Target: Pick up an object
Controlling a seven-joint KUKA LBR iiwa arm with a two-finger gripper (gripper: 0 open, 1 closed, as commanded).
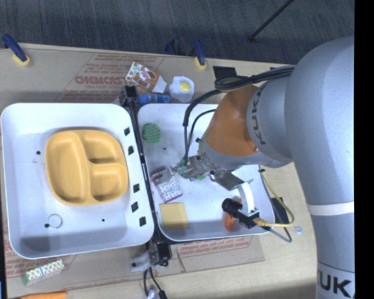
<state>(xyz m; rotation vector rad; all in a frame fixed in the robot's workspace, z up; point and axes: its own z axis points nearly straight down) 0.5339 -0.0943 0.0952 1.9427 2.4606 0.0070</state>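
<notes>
We see the arm (311,136) reaching in from the right over the right bin (202,232), its orange band (234,126) hanging above the bin's middle. The wrist hides the gripper (196,167) from above, so we cannot tell how the jaws stand. What peeks out beneath the wrist sits just right of a small checked packet (167,184), which lies flat on the bin floor, its long axis running from far-left to near-right. We judge that packet the likeliest target, since it lies just to the left of the jaws and slightly nearer to us. A tan block (174,215) rests nearer still, against the bin's near wall, and a green ball (151,132) sits at the far-left corner, well apart from the wrist.

The left bin (25,229) holds a yellow divided tray (87,165).

As for writing, the arm's casing carries "KUKA" lettering (252,118) beside the orange band, and again low on the right. The cardboard (100,80) on the bench shows red print, too blurred for us to read.
</notes>
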